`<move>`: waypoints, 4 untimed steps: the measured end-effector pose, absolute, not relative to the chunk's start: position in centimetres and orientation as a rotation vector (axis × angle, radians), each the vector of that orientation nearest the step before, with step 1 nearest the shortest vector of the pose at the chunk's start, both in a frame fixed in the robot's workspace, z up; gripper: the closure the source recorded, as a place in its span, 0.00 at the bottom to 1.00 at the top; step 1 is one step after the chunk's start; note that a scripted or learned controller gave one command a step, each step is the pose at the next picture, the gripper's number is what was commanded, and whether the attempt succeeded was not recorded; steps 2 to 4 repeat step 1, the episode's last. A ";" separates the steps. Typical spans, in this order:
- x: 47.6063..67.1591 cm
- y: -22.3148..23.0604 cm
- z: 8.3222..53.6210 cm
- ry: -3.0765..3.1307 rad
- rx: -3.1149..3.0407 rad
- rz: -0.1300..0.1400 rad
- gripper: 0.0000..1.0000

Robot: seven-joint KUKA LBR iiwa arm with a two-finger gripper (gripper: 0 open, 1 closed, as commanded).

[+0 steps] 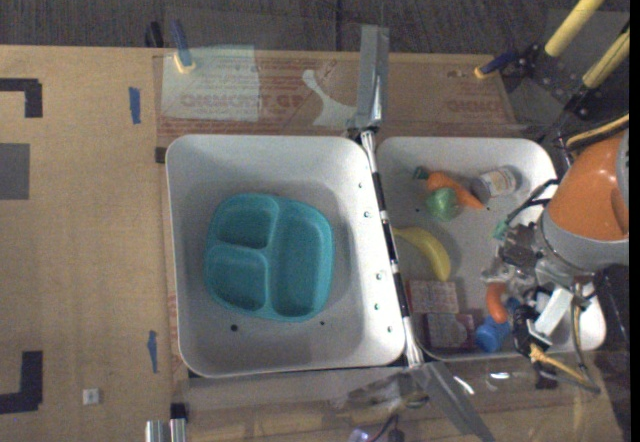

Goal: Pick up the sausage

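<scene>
Left bin (190, 230): white, shallow; holds one teal divided plate (268, 256) with three compartments, lying flat near the middle.

Right bin (455, 145): white, touching the left bin along a metal divider; holds several small things.

Far side of right bin: a carrot (452, 192) (orange with green end), a green round piece (441, 205) touching it, and a grey can (496, 182) lying on its side just to the right.

Middle of right bin: a banana (428, 250), yellow, curved, close to the left wall.

Near side of right bin: a flat pinkish packet (434, 296), a darker packet (447, 331) below it, a blue piece (491, 336) to the right.

Sausage (496, 302): probably the small orange-red piece at the near right of the right bin, just beside the blue piece, partly hidden by the wrist.

Arm (592, 200): enters from the right, orange band over the right edge of the right bin, wrist lowered to the near right corner.

Gripper (520, 295): low over the sausage area; fingers blurred among cables, so open or closed cannot be told.
</scene>
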State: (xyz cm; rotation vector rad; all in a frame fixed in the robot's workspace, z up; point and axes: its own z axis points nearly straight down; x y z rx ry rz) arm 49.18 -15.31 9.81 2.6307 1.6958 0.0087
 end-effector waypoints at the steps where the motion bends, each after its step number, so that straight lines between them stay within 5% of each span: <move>1: 48.5 -13.0 26.1 1.855 2.535 -0.001 1.00; 4: 48.5 -13.0 26.1 1.855 2.535 -0.001 1.00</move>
